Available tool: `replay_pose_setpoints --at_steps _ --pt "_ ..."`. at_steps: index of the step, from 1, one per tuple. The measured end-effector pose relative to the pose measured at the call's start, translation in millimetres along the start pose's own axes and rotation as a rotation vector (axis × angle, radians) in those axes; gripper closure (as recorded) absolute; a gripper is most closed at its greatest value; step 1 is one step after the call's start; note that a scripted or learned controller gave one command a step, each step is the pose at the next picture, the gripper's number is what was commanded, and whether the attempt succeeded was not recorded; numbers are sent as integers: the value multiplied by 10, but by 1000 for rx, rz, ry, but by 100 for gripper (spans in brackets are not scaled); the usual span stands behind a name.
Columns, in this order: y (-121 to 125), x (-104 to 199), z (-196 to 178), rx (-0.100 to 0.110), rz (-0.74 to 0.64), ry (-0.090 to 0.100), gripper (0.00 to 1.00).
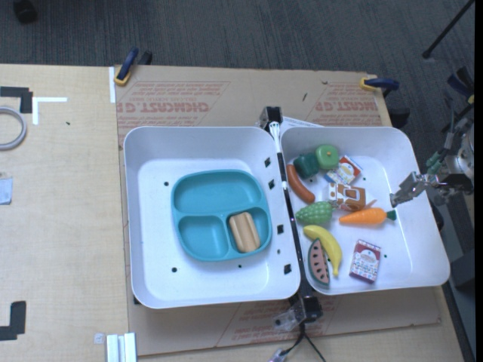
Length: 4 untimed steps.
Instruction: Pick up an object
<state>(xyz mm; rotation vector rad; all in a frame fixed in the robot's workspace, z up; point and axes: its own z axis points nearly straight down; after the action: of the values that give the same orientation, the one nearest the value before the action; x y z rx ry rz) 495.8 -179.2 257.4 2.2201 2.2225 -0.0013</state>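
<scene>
White plastic bins sit side by side on a cardboard sheet (173, 100) over the wooden bench (60, 202). Left bin (143, 202) holds a teal divided tray (198, 202); a bread roll (244, 231) lies in the tray's near right compartment.

Right bin (419, 247) carries the toy food, clustered toward its left half. Green apple (327, 155) at the far side, sausage (299, 183) along the left wall, two small printed cartons (346, 183) beside them. Mid-bin: green corn-shaped piece (315, 214) and orange carrot (365, 217), its green tip pointing right. Near side: banana (327, 246), watermelon slice (318, 264), red box (365, 262) lying apart to the right.

Gripper (402, 192) enters over the right bin's right wall, fingertips just right of the carrot's tip. Nothing between them. Cannot tell whether the jaws are spread or pressed together; too small and dark.
</scene>
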Motion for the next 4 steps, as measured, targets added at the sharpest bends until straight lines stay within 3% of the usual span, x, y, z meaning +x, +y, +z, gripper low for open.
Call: replay_pose_setpoints --at_steps 1,2,3,4 --pt "9 518 1040 1 2 1 0" --pt "836 372 1553 0 1 0 0" --pt "1250 620 1671 64 -3 6 0" --pt "1229 612 1596 72 -4 5 100"
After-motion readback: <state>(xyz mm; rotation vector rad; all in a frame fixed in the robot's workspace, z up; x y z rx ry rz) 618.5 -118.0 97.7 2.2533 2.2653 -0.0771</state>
